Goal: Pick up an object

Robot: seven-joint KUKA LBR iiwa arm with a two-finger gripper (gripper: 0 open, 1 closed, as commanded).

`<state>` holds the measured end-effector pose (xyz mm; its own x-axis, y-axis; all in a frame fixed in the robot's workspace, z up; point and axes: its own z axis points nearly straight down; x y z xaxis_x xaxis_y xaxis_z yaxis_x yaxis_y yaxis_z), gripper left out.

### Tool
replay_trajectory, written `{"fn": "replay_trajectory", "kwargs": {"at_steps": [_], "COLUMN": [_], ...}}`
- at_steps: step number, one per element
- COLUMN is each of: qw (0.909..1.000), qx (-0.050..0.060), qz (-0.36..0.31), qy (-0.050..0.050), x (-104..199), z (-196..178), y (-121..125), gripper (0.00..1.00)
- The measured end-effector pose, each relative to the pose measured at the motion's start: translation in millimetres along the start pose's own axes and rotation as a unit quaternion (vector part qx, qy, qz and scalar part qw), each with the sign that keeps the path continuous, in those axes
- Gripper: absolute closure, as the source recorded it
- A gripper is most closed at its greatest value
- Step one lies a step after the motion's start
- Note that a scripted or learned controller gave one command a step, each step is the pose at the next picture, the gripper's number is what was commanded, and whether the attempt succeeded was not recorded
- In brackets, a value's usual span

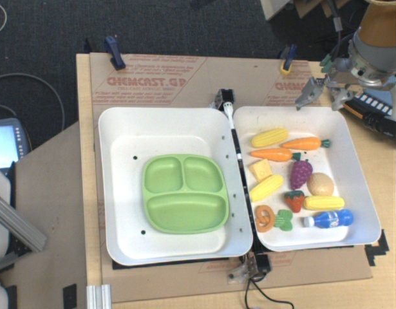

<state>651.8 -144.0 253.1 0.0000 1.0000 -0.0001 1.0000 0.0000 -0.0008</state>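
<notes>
The right bin holds several toy foods: a corn cob, two carrots, a cheese wedge, purple grapes, a tan potato, a yellow banana, a strawberry, a second corn cob, a pretzel, a green broccoli piece and a blue-and-white bottle. My gripper hovers above the far rim of this bin, open, with nothing between its fingers.
The left bin holds a green divided plate. A black bar runs between the bins. Blue clamps pin the cardboard sheet at the back. The bench edge lies to the left.
</notes>
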Motion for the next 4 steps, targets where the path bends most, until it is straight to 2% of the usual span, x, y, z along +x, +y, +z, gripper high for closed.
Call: {"fn": "replay_trajectory", "kwargs": {"at_steps": [1, 2, 3, 4], "qw": [1.0, 1.0, 1.0, 1.0], "qx": [0.003, 0.007, 0.004, -0.002], "qz": [0.002, 0.0, 0.0, 0.001], "qy": [0.0, 0.003, 0.002, -0.001], "x": [-42, -9, 35, 32], "z": [56, 172, 170, 158], "y": [-25, -75, -156, -152], "gripper": [0.0, 0.0, 0.0, 1.0]}}
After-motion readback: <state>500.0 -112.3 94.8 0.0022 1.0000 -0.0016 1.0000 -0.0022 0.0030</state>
